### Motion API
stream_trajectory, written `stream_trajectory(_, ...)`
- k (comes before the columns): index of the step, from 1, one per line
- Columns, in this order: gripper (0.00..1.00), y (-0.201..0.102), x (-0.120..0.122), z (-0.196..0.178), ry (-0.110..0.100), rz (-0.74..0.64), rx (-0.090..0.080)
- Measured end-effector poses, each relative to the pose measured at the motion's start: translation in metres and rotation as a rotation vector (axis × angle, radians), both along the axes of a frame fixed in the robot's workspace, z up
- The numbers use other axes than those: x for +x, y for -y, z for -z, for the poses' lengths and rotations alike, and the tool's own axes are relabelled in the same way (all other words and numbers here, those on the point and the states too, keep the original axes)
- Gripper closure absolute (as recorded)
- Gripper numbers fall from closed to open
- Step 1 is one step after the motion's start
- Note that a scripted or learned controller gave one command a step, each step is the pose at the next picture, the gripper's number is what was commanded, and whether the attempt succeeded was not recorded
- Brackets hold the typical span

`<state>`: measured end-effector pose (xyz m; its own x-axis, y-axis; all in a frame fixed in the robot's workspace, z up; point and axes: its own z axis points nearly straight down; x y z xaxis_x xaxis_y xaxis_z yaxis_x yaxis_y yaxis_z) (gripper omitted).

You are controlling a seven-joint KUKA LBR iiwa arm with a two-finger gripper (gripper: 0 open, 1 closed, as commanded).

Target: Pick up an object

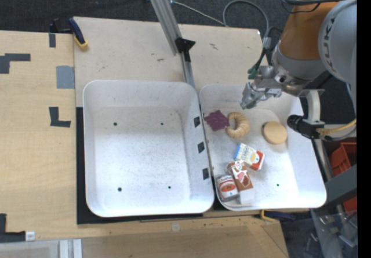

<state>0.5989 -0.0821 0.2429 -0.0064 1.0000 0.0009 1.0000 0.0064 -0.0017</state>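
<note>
The right bin [301, 193] holds several small objects. A purple piece [216, 119] lies near its left wall, with a tan ring-shaped pastry [237, 126] beside it. A round beige bun [275, 133] sits to the right. Lower down are a white carton with blue and orange print [250, 156], a brown and red carton [240, 176] and a small can [226, 188]. My gripper [250, 99] hangs over the bin's upper part, just above and right of the pastry, apart from it. Nothing shows between its fingers.
The left bin [93, 135] stands beside the right one, sharing a raised divider [199, 135]. A slanted metal pole [168, 16] rises behind the bins. A blue and yellow clamp [77, 33] sits at the bench's far left corner. Cables [246, 10] loop behind the arm.
</note>
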Motion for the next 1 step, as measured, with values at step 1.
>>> stream_trajectory(1,1.00,-0.0514,0.0187,-0.0056,0.002,0.000,0.001)
